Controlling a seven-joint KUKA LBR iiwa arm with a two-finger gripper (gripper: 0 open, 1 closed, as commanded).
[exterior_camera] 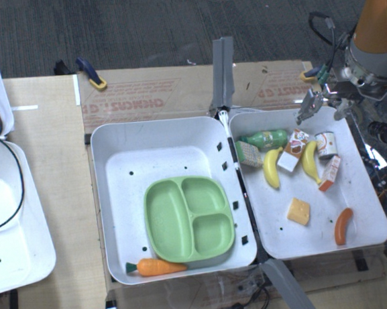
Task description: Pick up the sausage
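Note:
The sausage (343,226) is a small red-orange link lying near the front right corner of the right bin (369,236). My gripper (324,103) hangs over the back right part of that bin, well behind the sausage, with its two fingers spread open and nothing between them. The grey arm with its orange band (375,17) rises above it at the top right.
Behind the sausage in the right bin lie a cheese wedge (298,211), two bananas (271,169), a green bottle (265,139) and small cartons (325,144). The left bin (116,191) holds a green divided plate (189,218) and a carrot (156,267).

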